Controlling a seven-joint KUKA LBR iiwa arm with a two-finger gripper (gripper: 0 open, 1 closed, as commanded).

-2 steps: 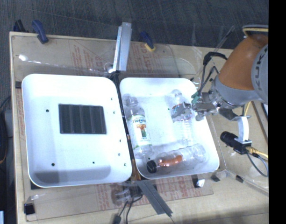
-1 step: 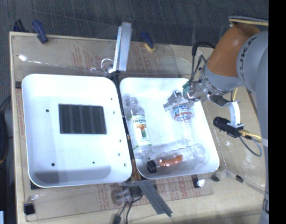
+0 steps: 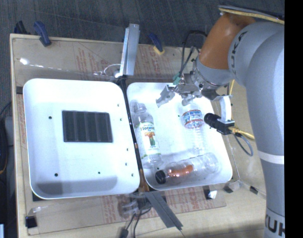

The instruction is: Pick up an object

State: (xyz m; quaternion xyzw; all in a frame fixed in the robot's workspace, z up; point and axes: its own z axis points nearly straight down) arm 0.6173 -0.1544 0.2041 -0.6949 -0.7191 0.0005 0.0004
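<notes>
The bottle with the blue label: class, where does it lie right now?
In the camera view, the bottle with the blue label lies in the right bin, toward its right side, just below the gripper.

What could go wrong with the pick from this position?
1. The claw sits over the top end of the blue-label water bottle; the clear, rounded plastic could slip out of a pinch.
2. Three bottles crowd the right bin: the orange-label bottle along the left wall and the dark-capped bottle across the near end. Dragging one may knock another.
3. The cables by the bin's right rim might snag.
</notes>
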